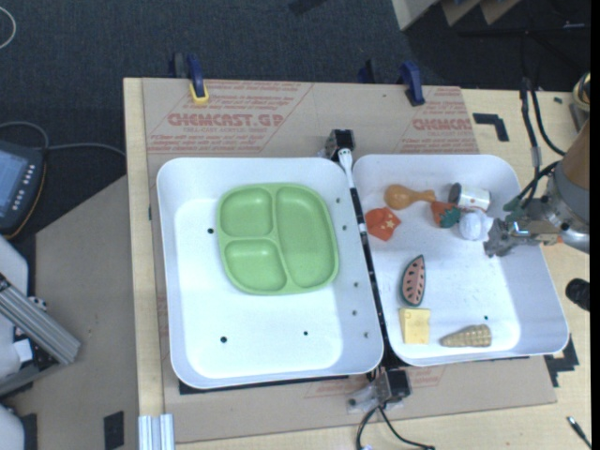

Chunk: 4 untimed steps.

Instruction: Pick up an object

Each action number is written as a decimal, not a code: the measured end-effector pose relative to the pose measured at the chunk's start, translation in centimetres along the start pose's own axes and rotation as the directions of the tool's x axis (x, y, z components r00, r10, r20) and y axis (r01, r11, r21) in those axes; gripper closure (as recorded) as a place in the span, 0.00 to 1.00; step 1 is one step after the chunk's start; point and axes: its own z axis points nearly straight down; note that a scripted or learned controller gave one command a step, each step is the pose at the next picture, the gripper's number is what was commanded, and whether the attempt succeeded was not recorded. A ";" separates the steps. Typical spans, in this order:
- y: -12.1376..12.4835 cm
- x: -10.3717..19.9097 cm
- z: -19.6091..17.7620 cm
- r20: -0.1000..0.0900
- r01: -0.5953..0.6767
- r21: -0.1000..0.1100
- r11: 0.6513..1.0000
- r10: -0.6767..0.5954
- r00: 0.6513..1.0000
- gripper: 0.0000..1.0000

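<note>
Pincer (499, 240) (grip state impossible to tell) hovers just beside white ball (472, 225); nothing lifted yet.

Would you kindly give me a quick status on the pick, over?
Hand low over right bin, nothing seen held. Toy food scattered there, untouched. Green plate in left bin.
</note>
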 end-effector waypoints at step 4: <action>-0.2 10.6 -2.1 -0.004 -0.001 0.008 1.000 0.001 1.000 1.00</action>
